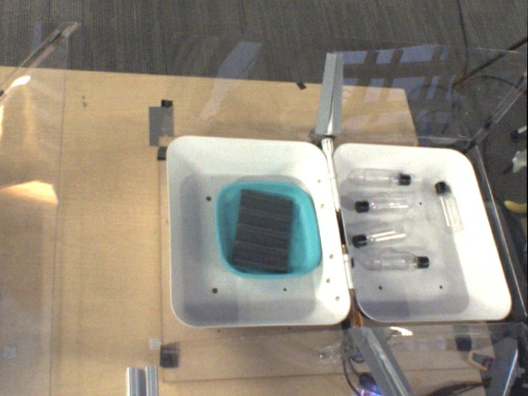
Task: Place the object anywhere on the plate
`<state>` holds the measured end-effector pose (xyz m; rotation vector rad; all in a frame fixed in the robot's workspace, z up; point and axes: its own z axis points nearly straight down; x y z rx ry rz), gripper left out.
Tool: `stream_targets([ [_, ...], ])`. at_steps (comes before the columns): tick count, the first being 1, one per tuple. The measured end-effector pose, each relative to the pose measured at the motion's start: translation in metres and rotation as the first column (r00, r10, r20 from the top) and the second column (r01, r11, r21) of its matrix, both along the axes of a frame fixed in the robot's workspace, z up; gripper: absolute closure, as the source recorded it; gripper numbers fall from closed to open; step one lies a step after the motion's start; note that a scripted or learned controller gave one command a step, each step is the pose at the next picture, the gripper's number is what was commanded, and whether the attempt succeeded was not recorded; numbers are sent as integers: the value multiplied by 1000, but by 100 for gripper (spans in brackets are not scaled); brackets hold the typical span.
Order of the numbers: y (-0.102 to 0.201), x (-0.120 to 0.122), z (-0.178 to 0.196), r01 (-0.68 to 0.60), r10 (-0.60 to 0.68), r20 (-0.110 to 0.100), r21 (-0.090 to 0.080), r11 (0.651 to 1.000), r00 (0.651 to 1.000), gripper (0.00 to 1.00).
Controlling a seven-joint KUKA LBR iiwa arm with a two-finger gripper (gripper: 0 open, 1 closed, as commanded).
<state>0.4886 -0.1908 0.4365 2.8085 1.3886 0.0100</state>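
Tubes [379, 177], five clear ones with black caps, lie scattered in the right bin [487, 246], apart from the teal plate [309, 229] holding a dark ribbed block [264, 231]. They look light, slippery, perhaps fragile; grasp one mid-body. The claw's state cannot be told.

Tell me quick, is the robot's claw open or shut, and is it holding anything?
The gripper: cannot be told from this picture.
The dark ridged block lies on the teal plate, with nothing gripping it.
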Motion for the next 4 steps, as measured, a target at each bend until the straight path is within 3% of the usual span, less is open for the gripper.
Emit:
stream_targets([
  [2, -9, 4, 0, 228, -228, 1, 3, 974, 974, 0],
  [4, -14, 0, 0, 469, -469, 1, 6, 883, 883, 0],
])
